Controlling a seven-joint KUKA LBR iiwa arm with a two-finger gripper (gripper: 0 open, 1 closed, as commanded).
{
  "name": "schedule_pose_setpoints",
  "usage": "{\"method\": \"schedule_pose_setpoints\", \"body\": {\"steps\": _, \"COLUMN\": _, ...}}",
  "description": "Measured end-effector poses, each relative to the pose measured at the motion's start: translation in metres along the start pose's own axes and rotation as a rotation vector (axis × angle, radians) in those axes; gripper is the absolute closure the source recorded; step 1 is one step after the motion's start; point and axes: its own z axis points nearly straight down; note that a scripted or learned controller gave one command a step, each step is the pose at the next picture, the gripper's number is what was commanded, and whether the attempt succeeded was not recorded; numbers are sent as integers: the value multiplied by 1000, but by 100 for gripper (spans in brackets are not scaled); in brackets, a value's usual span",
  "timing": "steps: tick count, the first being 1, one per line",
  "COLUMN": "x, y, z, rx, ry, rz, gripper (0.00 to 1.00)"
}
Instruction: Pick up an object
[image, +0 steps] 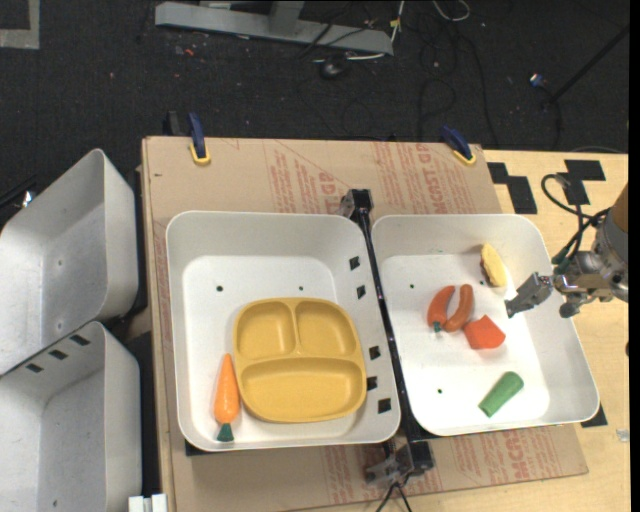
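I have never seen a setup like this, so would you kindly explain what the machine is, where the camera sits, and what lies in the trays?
This is one camera fixed above a bench, looking down at a slant. The robot arm reaches in from the right; its hand hovers over the right bin's edge, holding nothing that can be seen. That bin contains a yellow piece, a sausage-like toy, a red-orange block and a green piece. The left bin holds a yellow divided plate with a toy carrot beside it.
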Motion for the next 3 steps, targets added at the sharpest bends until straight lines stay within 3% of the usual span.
{"method": "schedule_pose_setpoints", "body": {"steps": 1, "x": 0, "y": 3, "z": -5, "rx": -10, "ry": -3, "rz": -3, "gripper": 0}}
{"method": "schedule_pose_setpoints", "body": {"steps": 3, "x": 7, "y": -6, "z": 116, "rx": -4, "ry": 0, "rz": -1, "gripper": 0}}
